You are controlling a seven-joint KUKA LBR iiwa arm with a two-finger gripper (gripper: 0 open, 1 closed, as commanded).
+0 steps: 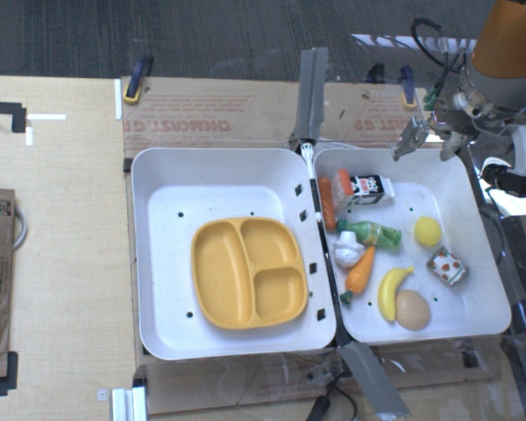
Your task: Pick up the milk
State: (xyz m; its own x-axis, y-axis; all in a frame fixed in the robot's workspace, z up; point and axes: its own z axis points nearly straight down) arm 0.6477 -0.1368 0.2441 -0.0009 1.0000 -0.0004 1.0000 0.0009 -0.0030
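Note:
The milk [369, 189] is a small white carton with black markings. It lies on its side near the back of the right bin [473, 323], just right of a red-orange packet [341, 188]. My gripper [429, 142] hangs over the right bin's back edge, up and to the right of the milk and clear of it. Its two fingers [409, 140] are spread apart and open, with nothing between them.
The right bin also holds a green bottle [372, 232], a lemon [428, 231], a carrot [360, 271], a banana [388, 290], a brown egg-shaped thing [412, 310] and a small patterned box [446, 267]. A yellow divided plate [250, 271] lies in the left bin [158, 235].

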